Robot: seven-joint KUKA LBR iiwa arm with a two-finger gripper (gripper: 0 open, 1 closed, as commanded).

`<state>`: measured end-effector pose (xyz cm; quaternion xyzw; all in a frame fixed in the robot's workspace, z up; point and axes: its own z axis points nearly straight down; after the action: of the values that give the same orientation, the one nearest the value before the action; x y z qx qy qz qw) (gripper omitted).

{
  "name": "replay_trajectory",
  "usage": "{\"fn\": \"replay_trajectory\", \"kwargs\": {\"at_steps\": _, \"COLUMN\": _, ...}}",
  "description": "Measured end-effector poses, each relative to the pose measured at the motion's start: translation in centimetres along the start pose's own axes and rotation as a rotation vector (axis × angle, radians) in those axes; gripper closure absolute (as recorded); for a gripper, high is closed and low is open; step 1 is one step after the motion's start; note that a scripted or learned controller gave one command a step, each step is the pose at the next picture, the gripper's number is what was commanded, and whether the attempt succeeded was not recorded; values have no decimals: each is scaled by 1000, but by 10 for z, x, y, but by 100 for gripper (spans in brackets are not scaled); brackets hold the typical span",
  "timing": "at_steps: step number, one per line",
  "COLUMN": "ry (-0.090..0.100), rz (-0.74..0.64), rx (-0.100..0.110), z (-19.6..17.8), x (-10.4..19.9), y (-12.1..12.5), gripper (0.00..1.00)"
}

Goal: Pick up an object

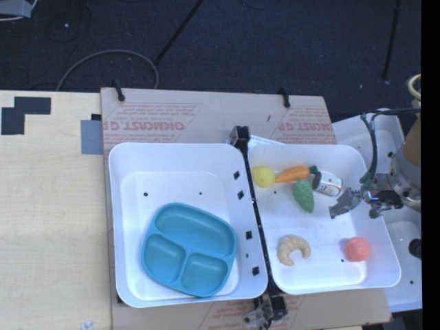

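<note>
Camera view, gripper [359,205] hovering at right bin's [385,270] right edge, fingers spread, holding nothing, carrot [292,174], croissant [293,248], ball [357,249] lying apart.

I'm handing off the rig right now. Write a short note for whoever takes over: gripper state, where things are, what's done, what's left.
Gripper: at the right bin's right edge, open, nothing between its fingers.
Right bin holds: lemon, carrot, green veg, small can, croissant, pink ball.
Left bin holds a blue divided plate.
Done: no pick so far.
Left: grasp and lift one object; the can and green veg look nearest.
</note>
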<state>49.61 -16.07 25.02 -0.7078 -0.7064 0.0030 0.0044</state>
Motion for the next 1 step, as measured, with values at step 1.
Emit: {"fn": "replay_trajectory", "kwargs": {"at_steps": 1, "ry": -2, "rz": -2, "rx": -9, "z": -4, "x": 0, "y": 2, "gripper": 0}}
